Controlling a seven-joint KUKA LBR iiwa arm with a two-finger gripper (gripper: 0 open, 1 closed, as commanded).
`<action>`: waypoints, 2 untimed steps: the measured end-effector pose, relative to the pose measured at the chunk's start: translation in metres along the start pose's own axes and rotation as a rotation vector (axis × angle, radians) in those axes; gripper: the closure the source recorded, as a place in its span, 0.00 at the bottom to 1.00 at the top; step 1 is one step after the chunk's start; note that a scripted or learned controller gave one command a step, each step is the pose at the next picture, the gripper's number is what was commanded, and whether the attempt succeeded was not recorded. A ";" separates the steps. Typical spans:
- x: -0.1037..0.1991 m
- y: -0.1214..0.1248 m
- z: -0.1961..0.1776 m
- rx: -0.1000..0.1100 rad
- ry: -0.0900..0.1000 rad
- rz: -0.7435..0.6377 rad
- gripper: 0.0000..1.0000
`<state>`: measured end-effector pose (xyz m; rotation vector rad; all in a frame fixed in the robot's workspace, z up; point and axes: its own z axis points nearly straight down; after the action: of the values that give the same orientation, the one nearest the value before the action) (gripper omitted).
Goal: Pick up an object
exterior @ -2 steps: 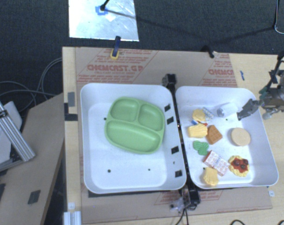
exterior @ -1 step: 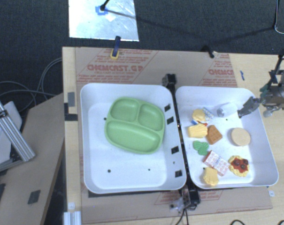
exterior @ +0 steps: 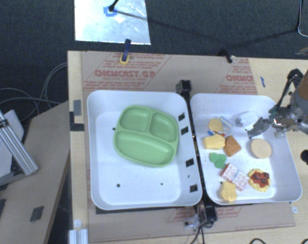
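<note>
Round beige toy (exterior: 260, 148) sitting just below the pincer (exterior: 260, 126), pincer hanging wide open holding nothing, right bin's rim (exterior: 295, 173) running close by, cardboard (exterior: 124, 74) reading "CHEMCAST GP" way off left.

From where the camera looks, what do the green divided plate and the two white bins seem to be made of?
The green divided plate looks like moulded plastic with a matte finish: one even colour, soft rounded ridges between its three compartments, no sharp glare. The left bin and the right bin seem to be thin, smooth white plastic, judging by the rounded corners and faint sheen, though coated metal cannot be excluded.
</note>
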<state>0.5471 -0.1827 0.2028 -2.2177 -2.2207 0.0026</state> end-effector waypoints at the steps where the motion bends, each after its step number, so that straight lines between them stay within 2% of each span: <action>1: 0.001 0.003 0.042 -0.002 0.000 0.000 0.00; 2: 0.009 -0.001 0.099 -0.002 0.000 0.000 0.00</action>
<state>0.5459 -0.1741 0.1037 -2.2186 -2.2216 0.0002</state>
